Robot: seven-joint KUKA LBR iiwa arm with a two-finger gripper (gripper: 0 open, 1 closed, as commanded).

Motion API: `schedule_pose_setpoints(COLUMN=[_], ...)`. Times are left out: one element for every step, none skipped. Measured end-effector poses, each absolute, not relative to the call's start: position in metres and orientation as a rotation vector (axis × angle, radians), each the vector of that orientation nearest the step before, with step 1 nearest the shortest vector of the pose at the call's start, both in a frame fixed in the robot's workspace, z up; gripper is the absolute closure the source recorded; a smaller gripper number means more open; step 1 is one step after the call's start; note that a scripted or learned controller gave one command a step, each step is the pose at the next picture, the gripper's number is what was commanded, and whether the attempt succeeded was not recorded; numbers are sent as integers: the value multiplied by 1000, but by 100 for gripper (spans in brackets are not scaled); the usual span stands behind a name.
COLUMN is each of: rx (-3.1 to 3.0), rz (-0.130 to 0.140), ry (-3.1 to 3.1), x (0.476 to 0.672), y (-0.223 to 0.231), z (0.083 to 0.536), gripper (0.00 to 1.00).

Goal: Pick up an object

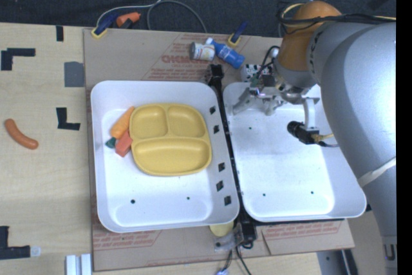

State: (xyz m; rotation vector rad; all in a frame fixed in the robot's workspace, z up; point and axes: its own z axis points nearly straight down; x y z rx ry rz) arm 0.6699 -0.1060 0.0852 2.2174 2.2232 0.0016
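A yellow divided plate (170, 139) lies in the left bin (103, 196), with an orange carrot-like toy (121, 123) tucked against its left side near the bin's left edge, while the gripper (267, 94) hangs over the back left corner of the right bin (290, 203); whether its fingers are spread or pressed together cannot be told. To do the pick well, it would likely have to cross to the left bin and come down squarely over the toy or the plate rim. Faint red print on the cardboard (161, 61) at the bench's back edge is too blurred to read.
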Motion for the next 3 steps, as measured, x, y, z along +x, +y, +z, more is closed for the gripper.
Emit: schedule_pose_setpoints(rx=[2214,2219,2218], rz=[-1,1,-2], ry=[2222,2227,2229], x=[669,616,599], y=[-106,-56,11], z=[96,188,184], gripper=[100,100,100])
